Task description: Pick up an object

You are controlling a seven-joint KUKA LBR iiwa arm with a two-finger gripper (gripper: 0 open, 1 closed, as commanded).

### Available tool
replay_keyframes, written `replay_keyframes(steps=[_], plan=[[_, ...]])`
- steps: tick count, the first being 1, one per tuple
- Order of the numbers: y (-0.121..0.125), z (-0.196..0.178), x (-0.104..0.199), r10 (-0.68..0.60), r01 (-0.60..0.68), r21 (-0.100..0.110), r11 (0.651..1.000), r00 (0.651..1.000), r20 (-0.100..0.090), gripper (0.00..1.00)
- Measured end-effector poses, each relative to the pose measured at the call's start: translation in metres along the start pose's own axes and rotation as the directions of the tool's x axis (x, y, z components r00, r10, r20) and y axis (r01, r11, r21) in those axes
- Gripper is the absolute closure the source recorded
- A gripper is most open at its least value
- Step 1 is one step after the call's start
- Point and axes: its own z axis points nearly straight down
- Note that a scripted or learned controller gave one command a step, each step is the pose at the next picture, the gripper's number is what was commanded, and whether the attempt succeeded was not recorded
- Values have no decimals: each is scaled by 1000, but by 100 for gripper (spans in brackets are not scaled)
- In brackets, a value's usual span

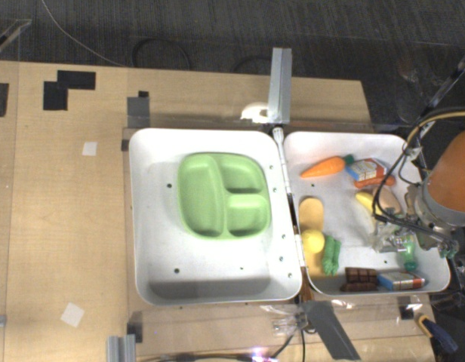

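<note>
The arm comes in from the right, its orange band hanging over the right bin (444, 274), and the gripper (395, 236) sits low above that bin's right side, amid its own cables. Whether it is open or closed I cannot tell from here.

Everything worth picking lies in that right bin: a toy carrot (323, 167) at the far end, a small orange-and-white carton (366, 172) just beside it, a yellow banana-like piece (366, 202) near the gripper, a yellow lemon-like piece (313, 241) and a green item (331, 255) by the left wall, a chocolate bar (361, 278) and a small blue-and-red pack (401, 281) along the near wall. The left bin (153, 277) holds a green divided tray (221, 194).

The risk, I'd say, is crowding: items lie close together by the wall, so a descent could nudge one aside or close on nothing. No lettering on the packs is readable.
</note>
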Motion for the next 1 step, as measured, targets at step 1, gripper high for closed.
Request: replay_keyframes(steps=[1], plan=[[-10, -47, 1, -260, 259, -17, 966, 965, -22, 100]])
